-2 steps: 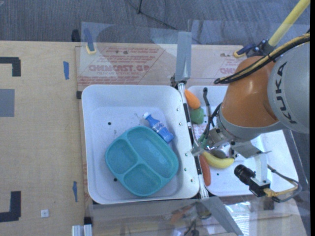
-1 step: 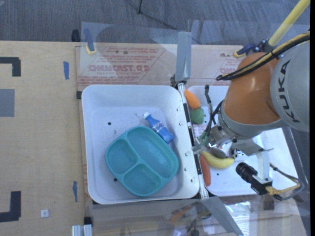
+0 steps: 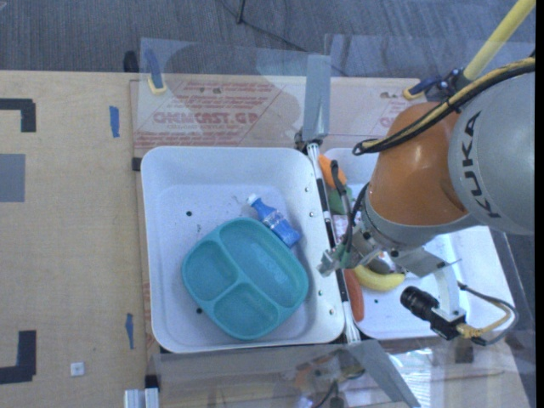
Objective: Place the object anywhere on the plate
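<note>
The yellow plastic banana point(image 3: 379, 278) lies in the right white bin point(image 3: 408, 325), lower right of frame, beneath the jaws point(image 3: 367, 257); I cannot tell their state. Grip its middle, lift clear of the rim, then cross left. One teal three-compartment plate point(image 3: 244, 279), one blue packet point(image 3: 274, 220), two bins.

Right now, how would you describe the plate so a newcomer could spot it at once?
Find the left white bin of the two on the bench. The plate lies flat toward its lower right: teal, rounded, split into three compartments. The small blue and clear packet at its upper edge is far smaller.
</note>
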`<state>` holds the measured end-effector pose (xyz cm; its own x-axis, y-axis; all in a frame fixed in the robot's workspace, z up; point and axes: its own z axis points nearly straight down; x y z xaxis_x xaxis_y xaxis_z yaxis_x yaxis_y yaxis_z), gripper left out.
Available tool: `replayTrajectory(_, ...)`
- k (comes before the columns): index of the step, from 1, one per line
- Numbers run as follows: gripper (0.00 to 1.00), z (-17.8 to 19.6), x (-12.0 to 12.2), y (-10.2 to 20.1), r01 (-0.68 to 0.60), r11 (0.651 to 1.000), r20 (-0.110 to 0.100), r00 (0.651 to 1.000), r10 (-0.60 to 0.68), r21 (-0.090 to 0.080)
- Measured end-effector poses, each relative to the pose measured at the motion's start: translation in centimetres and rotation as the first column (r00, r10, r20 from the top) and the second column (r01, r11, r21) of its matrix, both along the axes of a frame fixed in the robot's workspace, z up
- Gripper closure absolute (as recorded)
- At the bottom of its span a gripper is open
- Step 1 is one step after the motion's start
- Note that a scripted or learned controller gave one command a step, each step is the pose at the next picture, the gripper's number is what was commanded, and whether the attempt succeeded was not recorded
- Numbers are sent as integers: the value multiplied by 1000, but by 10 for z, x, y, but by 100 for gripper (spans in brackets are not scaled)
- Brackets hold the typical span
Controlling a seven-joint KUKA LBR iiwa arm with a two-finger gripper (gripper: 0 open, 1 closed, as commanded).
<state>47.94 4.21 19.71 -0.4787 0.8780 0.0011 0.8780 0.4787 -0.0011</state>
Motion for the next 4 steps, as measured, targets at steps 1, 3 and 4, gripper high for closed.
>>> replayTrajectory(1,100,89,19,55,-40,999,4,999,40,-1)
replayTrajectory(3,100,-12,14,-1,-593,806,5,806,593,-3)
replayTrajectory(4,100,30,41,16,-320,947,7,947,320,-2)
